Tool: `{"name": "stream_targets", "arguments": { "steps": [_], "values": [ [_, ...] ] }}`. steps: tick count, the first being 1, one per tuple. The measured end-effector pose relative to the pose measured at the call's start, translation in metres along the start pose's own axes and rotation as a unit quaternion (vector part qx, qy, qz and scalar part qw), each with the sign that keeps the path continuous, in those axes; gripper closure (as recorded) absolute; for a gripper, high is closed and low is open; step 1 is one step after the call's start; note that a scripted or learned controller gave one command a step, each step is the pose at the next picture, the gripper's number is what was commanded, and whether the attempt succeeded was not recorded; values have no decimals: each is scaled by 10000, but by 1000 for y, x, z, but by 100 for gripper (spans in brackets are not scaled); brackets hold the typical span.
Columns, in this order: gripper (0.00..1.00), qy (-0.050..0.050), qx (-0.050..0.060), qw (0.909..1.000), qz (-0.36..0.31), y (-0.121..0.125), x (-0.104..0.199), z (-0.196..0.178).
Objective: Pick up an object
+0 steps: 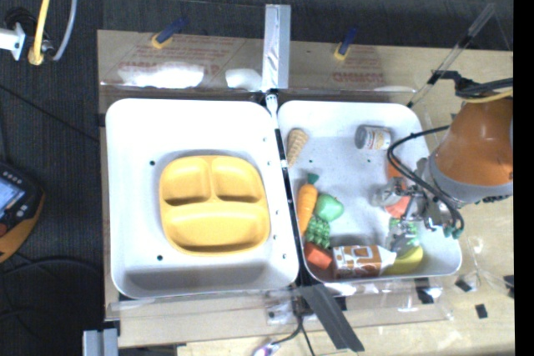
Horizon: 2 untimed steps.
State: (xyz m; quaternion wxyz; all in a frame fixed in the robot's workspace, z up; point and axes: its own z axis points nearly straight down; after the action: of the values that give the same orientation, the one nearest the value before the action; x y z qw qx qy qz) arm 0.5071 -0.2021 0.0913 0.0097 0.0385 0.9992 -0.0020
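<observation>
The robot's hand (406, 217), its grip state impossible to tell, hangs over the right bin (334, 117) near a banana (407, 259): light, smooth, best pinched mid-body.

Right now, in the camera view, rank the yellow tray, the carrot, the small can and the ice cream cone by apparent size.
1. Yellow divided tray in the left bin: by far the largest.
2. Carrot in the right bin.
3. Ice cream cone and small can: they look about alike, so I won't rank them.
</observation>
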Motion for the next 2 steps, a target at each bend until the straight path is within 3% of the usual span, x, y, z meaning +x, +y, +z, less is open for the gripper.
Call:
{"name": "stream_targets", "arguments": {
  "steps": [1, 2],
  "values": [
    [0, 32, 13, 9989, 459, 25, -15, 1],
    [0, -169, 1, 9937, 1109, 99, 15, -5]
  ]
}}
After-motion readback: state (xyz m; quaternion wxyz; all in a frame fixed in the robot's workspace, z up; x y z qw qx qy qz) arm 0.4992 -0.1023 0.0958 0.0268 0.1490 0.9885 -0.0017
